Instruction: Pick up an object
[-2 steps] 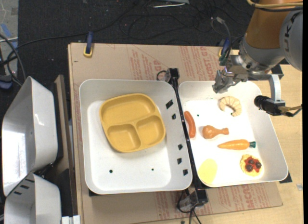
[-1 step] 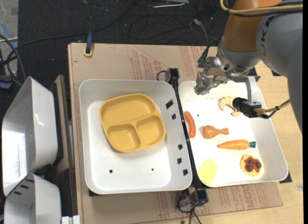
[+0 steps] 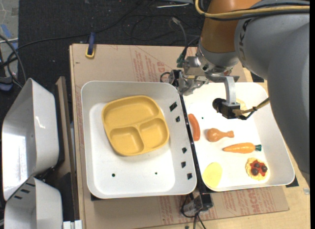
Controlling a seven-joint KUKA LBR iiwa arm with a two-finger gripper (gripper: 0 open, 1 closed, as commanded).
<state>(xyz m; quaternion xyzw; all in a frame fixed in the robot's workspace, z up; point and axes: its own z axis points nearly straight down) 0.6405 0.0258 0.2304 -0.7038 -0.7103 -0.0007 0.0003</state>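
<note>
Lying nearest to me is the red sausage, lengthwise along the inner wall of the bin on the view's right. Just beside it, toward the bin's middle, sits the tan drumstick. Below that the orange carrot lies crosswise, with the pale yellow disc and the small berry-topped tart nearer the front rim. All five rest on the bin floor, apart from one another, and none is lifted.

My pincer hangs over the far end of the seam between the two bins, beyond the sausage and clear of every piece. From this angle I cannot tell whether it is open or closed, and I see nothing in it. The other bin bears a yellow divided plate.

I judge the task barely begun. Choosing a piece, coming down on it, closing and lifting are all left to do.
</note>
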